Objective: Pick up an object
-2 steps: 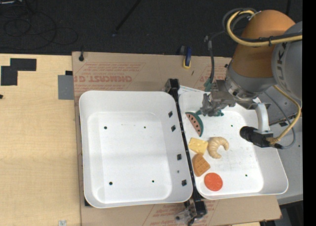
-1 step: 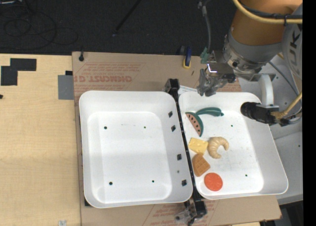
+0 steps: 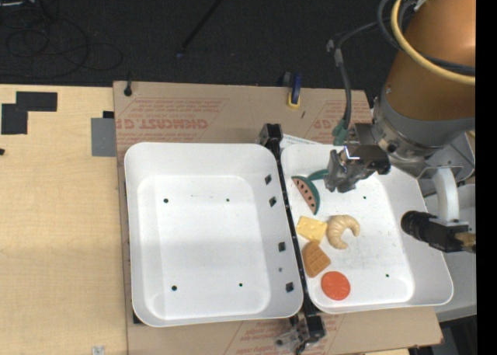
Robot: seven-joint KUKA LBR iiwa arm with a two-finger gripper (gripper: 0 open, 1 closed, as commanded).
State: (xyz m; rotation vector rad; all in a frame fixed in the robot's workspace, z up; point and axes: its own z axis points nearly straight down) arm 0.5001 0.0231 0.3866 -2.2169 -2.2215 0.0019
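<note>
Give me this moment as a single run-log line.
arm: over right bin | claw: above watermelon slice | nearby: cheese, croissant, cracker, red disc | grasp: none seen

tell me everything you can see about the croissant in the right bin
The croissant is a small pale tan, glossy toy pastry that looks like plastic, curved into a crescent with its tips pointing down and right. It lies flat on the floor of the right bin, near the middle. Its left side meets the yellow cheese wedge; whether they actually touch is unclear. The gripper hangs above and behind it, apart from it.
</note>
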